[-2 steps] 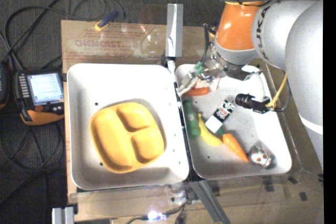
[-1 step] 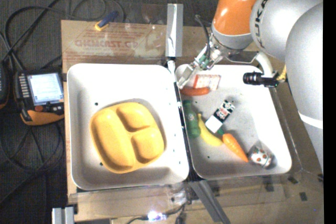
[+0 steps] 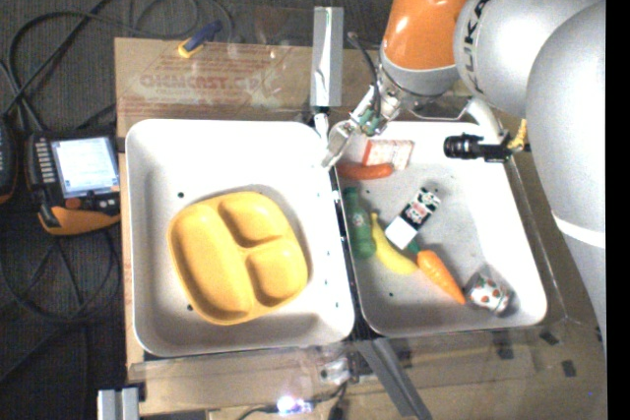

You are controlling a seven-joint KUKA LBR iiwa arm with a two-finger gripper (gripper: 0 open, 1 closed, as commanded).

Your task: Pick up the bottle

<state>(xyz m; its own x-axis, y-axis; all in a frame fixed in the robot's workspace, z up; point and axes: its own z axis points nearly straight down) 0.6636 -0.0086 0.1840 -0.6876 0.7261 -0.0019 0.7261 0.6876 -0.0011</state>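
Bottle (image 3: 413, 216): being seen lying diagonally below and right of end effector (image 3: 338, 145), whose grip state cannot be told.

Overhead light, bright; white bins (image 3: 148, 211) near blown out. Glare spot on bench front edge (image 3: 285, 403). Dark floor underexposed; soft focus overall, soft shadows under the arm (image 3: 532, 44).
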